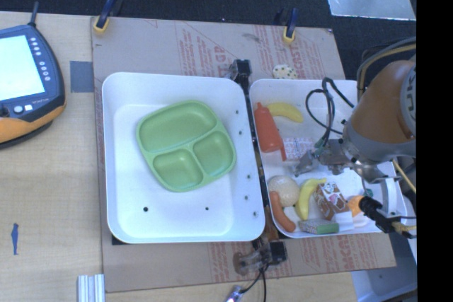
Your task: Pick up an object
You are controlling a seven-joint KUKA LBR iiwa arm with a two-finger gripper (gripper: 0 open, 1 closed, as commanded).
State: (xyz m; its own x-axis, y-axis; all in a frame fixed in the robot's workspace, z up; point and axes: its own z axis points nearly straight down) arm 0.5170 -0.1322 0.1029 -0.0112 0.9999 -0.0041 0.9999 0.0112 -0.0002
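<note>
The right bin (340, 87) holds several toy foods. A red bottle (267, 129) lies along its left wall, with a small yellow banana (285, 110) behind it. Near the front sit a white round piece (283, 187), a second yellow banana (307, 196), an orange sausage (281, 212), a brown block (327, 201), a small orange piece (355, 205) and a green stick (318, 228). My gripper (309, 163) hangs low over the middle of this bin, just right of the red bottle and above the front banana. I see nothing held in it.
The left bin (120, 208) holds a green divided plate (186, 145). A teach pendant (25, 85) lies at the bench's far left. Clamps (103, 16) (289, 26) pin the cardboard at the back. A small dotted ball (284, 71) sits behind the right bin. The arm's orange band (386, 102) and cables cover that bin's right side.
</note>
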